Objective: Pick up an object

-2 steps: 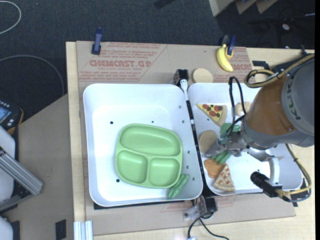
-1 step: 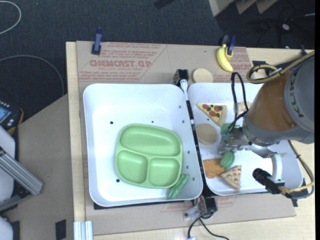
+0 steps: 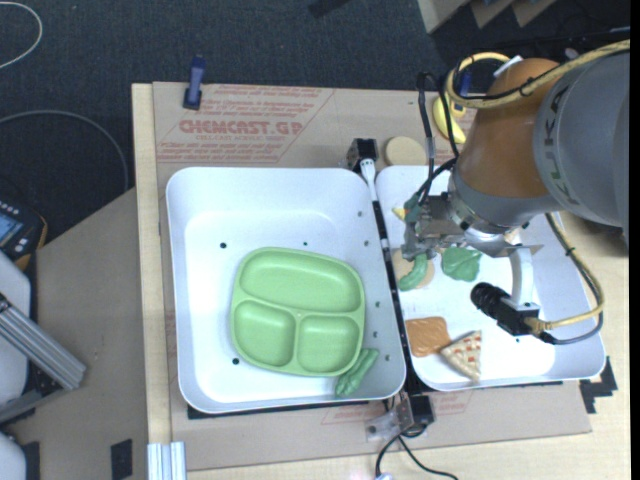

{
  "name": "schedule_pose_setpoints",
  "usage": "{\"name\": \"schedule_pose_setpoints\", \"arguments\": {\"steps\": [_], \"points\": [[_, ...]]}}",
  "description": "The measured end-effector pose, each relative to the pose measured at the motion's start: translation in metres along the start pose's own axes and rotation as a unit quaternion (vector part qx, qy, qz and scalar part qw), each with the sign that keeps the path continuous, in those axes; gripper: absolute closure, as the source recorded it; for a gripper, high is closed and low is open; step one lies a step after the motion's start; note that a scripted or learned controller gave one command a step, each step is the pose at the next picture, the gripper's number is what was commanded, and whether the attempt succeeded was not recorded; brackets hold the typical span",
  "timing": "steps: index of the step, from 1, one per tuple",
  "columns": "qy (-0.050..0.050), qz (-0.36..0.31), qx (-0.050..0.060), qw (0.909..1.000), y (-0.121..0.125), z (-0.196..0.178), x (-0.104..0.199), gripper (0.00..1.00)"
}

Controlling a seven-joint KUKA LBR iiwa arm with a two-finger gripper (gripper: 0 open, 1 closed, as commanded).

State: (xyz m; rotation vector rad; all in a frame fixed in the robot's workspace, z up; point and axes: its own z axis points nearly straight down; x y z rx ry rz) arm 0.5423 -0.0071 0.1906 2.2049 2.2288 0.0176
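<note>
My gripper (image 3: 429,238) hangs low over the left part of the right bin (image 3: 520,373), under the orange-banded wrist. Just below it lies a small green toy piece (image 3: 412,274) resting against a pale beige piece (image 3: 427,271). To the gripper's right sits a round green leafy toy (image 3: 461,262). Nearer the front of the same bin lie a brown toast-like square (image 3: 428,335) and a pizza slice (image 3: 464,353). No thing shows between the gripper and these objects.
The left bin (image 3: 200,208) holds a light-green divided plate (image 3: 297,310) and a green pea pod (image 3: 356,371) at its front right corner. A pale round disc (image 3: 405,150) and a blue clip (image 3: 194,81) lie on the cardboard behind the bins.
</note>
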Motion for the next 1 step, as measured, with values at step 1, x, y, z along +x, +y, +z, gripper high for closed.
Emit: {"name": "schedule_pose_setpoints", "arguments": {"steps": [1], "points": [[0.000,0.002,0.000,1.0000,-0.0497,-0.1229,0.0355,1.00]]}}
